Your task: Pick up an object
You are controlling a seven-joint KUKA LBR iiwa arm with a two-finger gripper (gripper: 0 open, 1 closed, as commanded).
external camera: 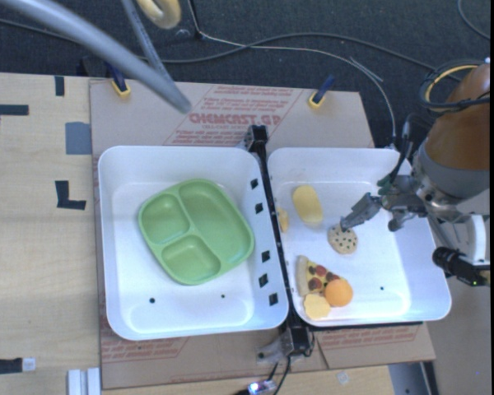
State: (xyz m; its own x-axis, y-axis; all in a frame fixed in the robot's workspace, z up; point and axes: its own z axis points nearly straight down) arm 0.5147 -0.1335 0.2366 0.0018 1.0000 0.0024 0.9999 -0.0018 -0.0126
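The right bin holds several toy foods. A yellow roll lies near its left wall, and a chocolate-chip cookie sits in the middle. At the front left, a pizza slice, an orange ball and a pale yellow disc cluster together. My gripper hangs over the right bin just right of the cookie. It is open, one finger slants down toward the cookie's upper edge, and nothing is between the fingers.
A green divided plate lies in the left bin. A black divider with clips separates the bins. Cables run across the dark floor behind the bench. The arm's orange band is over the right bin's right rim.
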